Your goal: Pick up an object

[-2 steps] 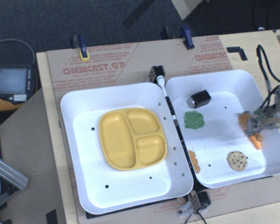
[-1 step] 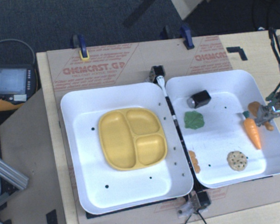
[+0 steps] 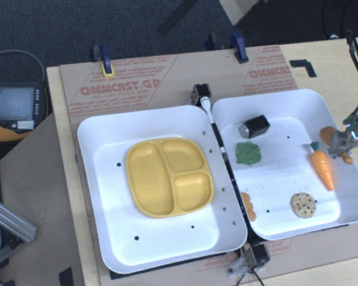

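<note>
White plastic formed the two shallow bins, side by side on the board-covered surface (image 3: 157, 76). Nearest, at about six o'clock in the right bin (image 3: 288, 223), lay a round cookie (image 3: 303, 205), with a small orange scrap (image 3: 248, 207) against the bin's wall at eight o'clock. Farther on, at four o'clock, a carrot (image 3: 323, 169) lay lengthwise with its green top pointing away, close under the right rim. Just beyond it, at three o'clock on that rim, sat the gripper (image 3: 350, 136), small and blurred among cables; whether it was open or closed could not be told, and nothing showed in its hold. A brownish lump (image 3: 327, 134) lay just beside it. A green leafy piece (image 3: 248, 153) sat at ten o'clock and a black cylinder (image 3: 254, 126) at eleven. The left bin (image 3: 105, 181) carried a yellow divided plate (image 3: 169, 176).

The carrot looked the likeliest target, being nearest the gripper. A good grasp would probably straddle its thicker half across the width, coming straight down and keeping off the rim and the lump.
</note>
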You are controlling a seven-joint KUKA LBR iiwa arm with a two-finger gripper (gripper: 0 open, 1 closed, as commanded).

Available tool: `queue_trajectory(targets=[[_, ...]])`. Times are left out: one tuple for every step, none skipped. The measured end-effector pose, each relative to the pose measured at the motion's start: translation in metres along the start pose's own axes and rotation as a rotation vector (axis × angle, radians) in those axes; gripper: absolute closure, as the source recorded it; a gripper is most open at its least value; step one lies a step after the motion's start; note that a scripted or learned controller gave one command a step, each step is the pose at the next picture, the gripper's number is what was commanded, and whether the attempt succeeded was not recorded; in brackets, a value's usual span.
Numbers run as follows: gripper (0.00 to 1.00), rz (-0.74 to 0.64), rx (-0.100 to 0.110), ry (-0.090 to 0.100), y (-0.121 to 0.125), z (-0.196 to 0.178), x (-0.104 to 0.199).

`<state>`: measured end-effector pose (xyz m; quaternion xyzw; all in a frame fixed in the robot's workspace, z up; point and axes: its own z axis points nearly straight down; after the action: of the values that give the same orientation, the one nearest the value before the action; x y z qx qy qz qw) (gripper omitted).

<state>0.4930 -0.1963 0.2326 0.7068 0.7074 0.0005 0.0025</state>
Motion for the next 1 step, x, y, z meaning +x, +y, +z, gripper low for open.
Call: queue_trajectory(targets=[[1.0,-0.005,0.007,0.006,-0.005,0.0029,0.063]])
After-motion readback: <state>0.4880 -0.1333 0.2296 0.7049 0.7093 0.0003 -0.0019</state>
